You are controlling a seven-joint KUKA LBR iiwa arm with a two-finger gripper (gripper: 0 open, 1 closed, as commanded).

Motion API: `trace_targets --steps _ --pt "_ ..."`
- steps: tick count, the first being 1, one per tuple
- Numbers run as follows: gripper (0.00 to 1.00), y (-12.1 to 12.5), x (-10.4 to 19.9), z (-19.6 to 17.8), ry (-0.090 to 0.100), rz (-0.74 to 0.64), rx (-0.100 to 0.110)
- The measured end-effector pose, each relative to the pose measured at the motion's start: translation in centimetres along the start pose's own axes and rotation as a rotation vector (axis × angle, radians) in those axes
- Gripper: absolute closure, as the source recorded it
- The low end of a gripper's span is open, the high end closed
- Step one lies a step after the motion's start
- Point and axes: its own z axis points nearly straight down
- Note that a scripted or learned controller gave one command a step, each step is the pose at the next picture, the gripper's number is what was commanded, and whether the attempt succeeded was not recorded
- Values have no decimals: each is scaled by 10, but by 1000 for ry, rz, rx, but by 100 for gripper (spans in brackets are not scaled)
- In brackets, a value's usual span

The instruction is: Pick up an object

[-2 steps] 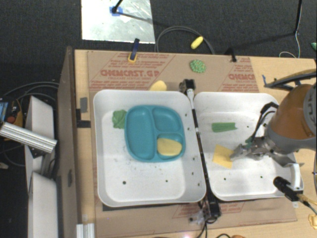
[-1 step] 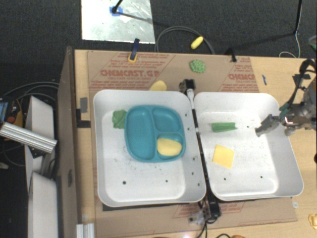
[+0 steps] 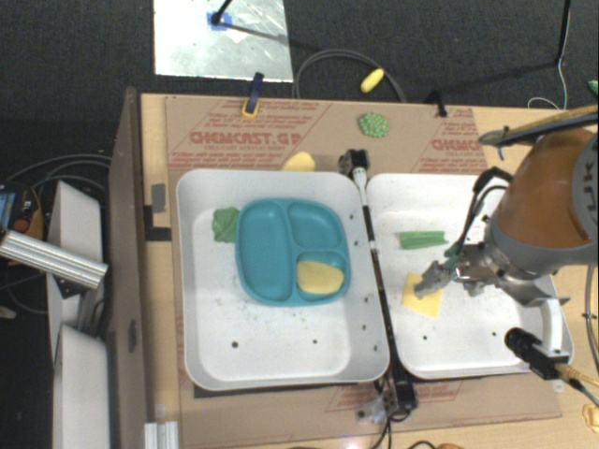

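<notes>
In the right bin (image 3: 487, 349) a yellow wedge-shaped piece (image 3: 420, 298) lies near the left side, and a green strip (image 3: 421, 239) lies above it. My gripper (image 3: 432, 280) reaches in from the right and hangs right over the yellow wedge's upper edge, its tips pointing left and down. The left bin (image 3: 215, 344) holds a blue divided plate (image 3: 281, 251) with a yellow food piece (image 3: 320, 276) in its lower right compartment. A green leafy piece (image 3: 226, 223) sits beside the plate's left rim.
A black divider post (image 3: 355, 164) and rail run between the bins. On the cardboard behind lie a green round thing (image 3: 373, 124), a yellow piece (image 3: 299, 163) and a yellow object (image 3: 372, 80). The arm's orange wrist (image 3: 552, 204) covers the right bin's right side.
</notes>
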Motion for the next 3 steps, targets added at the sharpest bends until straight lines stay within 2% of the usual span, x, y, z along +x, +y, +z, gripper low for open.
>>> trace_targets --steps 1,2,3 --pt "0 29 -34 107 -5 9 -10" --pt "0 101 -67 99 -8 4 -18" --pt "0 88 -9 -104 -5 -1 -25"
